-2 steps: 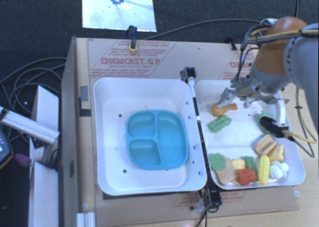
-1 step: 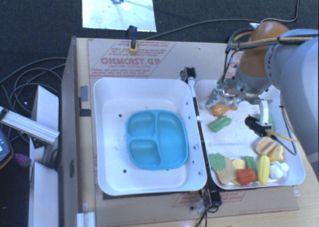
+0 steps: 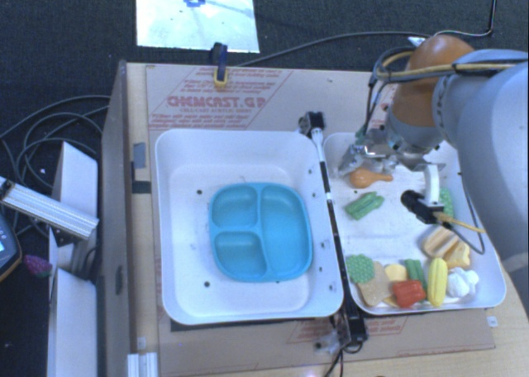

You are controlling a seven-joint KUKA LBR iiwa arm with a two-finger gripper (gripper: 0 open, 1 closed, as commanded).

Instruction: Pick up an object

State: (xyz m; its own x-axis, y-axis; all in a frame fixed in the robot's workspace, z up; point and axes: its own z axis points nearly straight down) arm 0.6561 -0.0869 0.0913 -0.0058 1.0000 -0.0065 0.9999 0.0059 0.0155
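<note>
My gripper (image 3: 364, 158) hangs low over the far part of the right bin (image 3: 493, 272), right above an orange toy food piece (image 3: 369, 177). A green bean-like piece (image 3: 364, 204) lies just in front of it. Along the bin's near edge sit a green round piece (image 3: 359, 268), a tan piece (image 3: 376, 291), a red piece (image 3: 407, 293), a yellow corn cob (image 3: 437, 277), a white piece (image 3: 462, 283) and a grilled bread slice (image 3: 442, 241). Nothing shows between the fingers.
The left bin (image 3: 178, 202) holds a blue divided plate (image 3: 260, 231). A divider rail (image 3: 326, 193) runs between the two bins. The grey arm covers the right bin's far right side. Cables and boxes lie left of the bench.
</note>
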